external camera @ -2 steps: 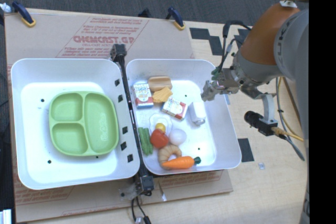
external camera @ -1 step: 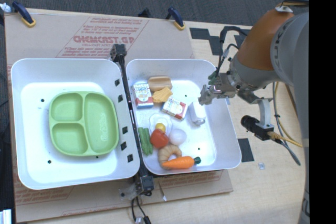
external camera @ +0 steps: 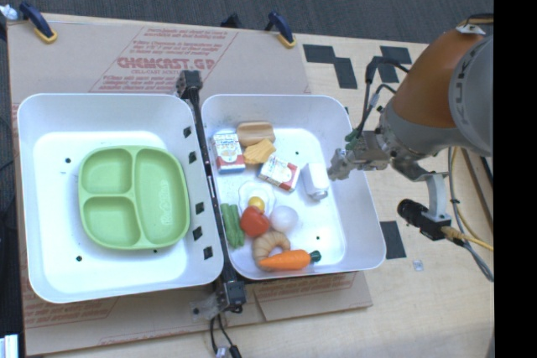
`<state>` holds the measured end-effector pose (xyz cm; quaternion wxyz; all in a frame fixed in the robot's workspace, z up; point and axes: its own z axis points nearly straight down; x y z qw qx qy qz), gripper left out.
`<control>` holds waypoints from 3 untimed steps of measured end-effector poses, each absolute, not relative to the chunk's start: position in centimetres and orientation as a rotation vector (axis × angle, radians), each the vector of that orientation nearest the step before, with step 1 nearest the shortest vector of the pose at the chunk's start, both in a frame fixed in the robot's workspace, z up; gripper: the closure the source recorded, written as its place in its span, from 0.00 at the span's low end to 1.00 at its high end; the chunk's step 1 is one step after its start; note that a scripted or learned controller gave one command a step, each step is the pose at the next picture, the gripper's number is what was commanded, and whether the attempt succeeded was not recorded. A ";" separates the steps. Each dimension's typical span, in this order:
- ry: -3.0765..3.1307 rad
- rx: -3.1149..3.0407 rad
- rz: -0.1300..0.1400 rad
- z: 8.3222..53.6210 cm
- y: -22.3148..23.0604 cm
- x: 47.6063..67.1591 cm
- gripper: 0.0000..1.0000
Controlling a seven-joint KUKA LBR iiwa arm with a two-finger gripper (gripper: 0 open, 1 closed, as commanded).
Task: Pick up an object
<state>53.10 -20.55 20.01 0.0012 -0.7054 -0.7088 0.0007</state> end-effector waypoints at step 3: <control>-2.227 -2.212 0.003 16.1 -21.0 55.8 1.00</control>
